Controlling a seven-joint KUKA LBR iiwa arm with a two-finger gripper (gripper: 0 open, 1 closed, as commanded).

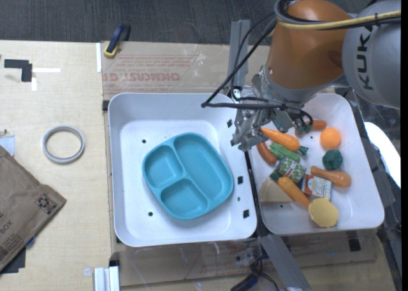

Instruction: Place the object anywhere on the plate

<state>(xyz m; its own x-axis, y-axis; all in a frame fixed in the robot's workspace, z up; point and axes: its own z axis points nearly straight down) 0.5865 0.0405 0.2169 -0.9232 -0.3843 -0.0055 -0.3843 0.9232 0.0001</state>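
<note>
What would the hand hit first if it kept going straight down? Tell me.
The hand points down at the inner edge of the right bin. Most likely it meets the sausage or carrot beneath it, possibly the bin wall; depth is unclear.

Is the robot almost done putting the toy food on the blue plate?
Not yet. Nothing looks done: the blue plate in the left bin has no food on it. Right now the hand is over the near edge of the right bin, close to a carrot, but I can't tell if it has grabbed anything. Still left: picking up a toy and carrying it across to the plate.
</note>
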